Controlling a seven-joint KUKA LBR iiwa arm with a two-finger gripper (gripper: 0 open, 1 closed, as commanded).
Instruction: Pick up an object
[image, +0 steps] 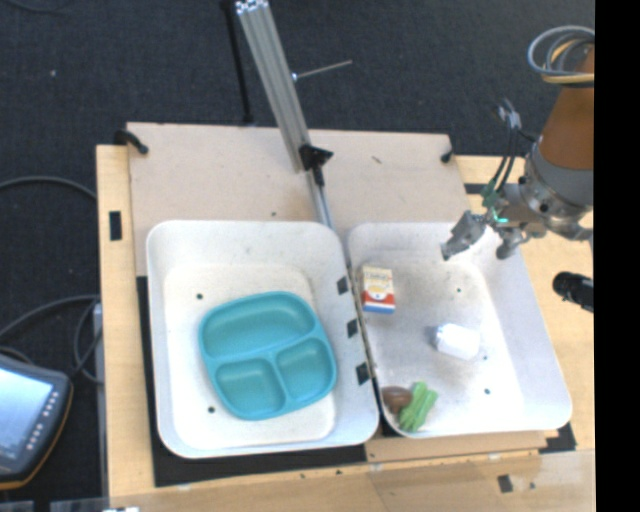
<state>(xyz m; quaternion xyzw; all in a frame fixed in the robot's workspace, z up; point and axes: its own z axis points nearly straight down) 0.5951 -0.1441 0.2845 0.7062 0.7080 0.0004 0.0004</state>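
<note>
Two-finger metal gripper (483, 238) is seen spread, pinching nothing, above right white bin's (530, 340) back edge. Small red-and-white carton (378, 289) is placed near left wall, open floor between.

The arm (568, 120) is seen entering from the right edge, its orange band above a grey wrist. The end effector (483, 238) is carried below the wrist, pointed down and toward the left. Its two fingers (462, 238) are spread apart, and nothing is held between them.
</note>
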